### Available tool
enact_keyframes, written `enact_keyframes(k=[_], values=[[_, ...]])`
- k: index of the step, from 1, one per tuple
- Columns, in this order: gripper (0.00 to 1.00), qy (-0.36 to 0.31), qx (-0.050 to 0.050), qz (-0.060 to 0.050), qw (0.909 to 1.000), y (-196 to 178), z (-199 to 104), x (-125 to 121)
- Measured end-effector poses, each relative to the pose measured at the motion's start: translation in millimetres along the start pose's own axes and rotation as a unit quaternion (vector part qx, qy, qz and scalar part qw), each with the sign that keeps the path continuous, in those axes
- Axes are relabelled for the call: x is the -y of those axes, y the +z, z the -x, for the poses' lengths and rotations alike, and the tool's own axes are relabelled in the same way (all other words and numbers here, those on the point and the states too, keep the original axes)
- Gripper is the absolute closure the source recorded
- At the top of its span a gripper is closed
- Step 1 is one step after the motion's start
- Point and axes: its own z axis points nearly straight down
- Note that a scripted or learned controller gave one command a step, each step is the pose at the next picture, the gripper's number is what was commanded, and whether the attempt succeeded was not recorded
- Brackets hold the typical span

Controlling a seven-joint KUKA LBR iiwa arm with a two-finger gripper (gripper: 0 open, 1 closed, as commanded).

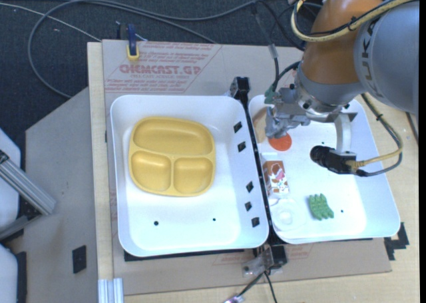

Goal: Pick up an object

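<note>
My gripper [278, 128] hangs over the near-left part of the right bin [373, 225], directly above a small orange-red round thing [282, 142] that peeks out from under it. Just nearer the camera a small printed packet [275, 177] lies flat by the bin's left wall. A green toothed toy [321, 207] rests near the bin's front. A small clear round piece [285, 216] sits at the front left corner.
The left bin [126, 215] holds a yellow divided plate [172, 156]. A black divider with clips [247, 162] runs between the bins. Cardboard [166, 65] lies under the bins at the back.
</note>
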Motion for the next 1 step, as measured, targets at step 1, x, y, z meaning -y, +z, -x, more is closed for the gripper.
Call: enact_keyframes(k=[1], values=[[1.00,0.000,0.000,0.000,1.0000,-8.6,-56.3,14.4]])
